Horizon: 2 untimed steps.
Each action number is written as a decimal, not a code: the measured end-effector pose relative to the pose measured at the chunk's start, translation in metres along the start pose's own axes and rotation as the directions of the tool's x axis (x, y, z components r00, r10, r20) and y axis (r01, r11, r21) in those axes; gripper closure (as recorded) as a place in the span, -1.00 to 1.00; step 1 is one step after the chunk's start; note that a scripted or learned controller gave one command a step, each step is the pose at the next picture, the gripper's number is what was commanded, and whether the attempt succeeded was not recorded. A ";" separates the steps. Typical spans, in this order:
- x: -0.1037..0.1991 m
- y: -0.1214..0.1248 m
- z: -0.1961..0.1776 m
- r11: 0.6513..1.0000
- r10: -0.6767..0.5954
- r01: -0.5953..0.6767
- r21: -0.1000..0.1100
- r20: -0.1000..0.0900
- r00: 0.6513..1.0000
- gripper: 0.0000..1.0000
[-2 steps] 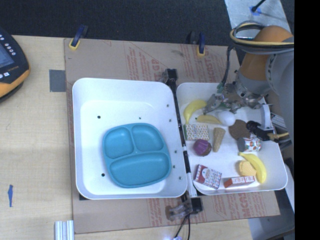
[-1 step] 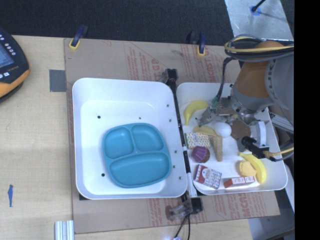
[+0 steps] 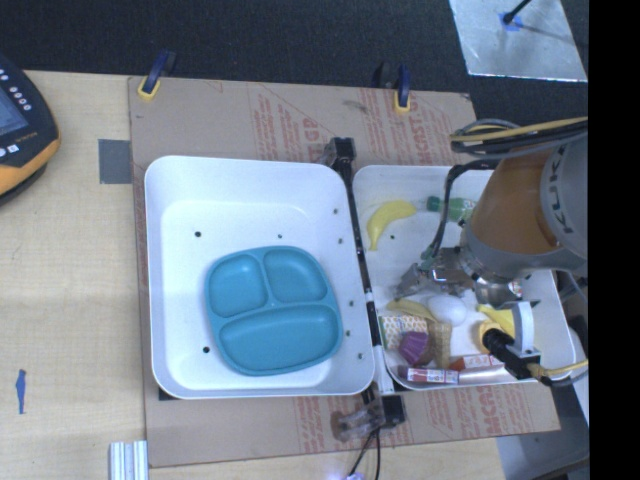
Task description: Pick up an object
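Note:
The grey arm with its orange band reaches down into the right bin. Its gripper sits low in the bin's middle, just above a white egg-shaped object. Around it lie a yellow banana, a purple object, a yellow and white item, a red and white tube and a green item at the back. Nothing is visibly between the fingers.
The left bin holds a blue divided plate. Blue and yellow clamps pin the cardboard sheet at the far edge. A yellow and black device lies at the far left of the bench.

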State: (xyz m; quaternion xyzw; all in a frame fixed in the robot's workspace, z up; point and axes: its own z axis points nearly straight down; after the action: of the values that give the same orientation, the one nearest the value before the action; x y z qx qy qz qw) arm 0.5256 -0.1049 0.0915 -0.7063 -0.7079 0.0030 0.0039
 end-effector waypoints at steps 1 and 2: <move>-0.019 0.131 -0.002 1.000 -0.005 0.005 0.007 0.000 1.000 -1.00; -0.053 0.054 -0.077 1.000 0.004 -0.004 -0.007 0.003 1.000 -1.00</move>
State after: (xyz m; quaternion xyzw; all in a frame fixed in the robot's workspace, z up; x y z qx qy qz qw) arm 0.5806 -0.1575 0.1681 -0.7076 -0.7066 0.0014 0.0004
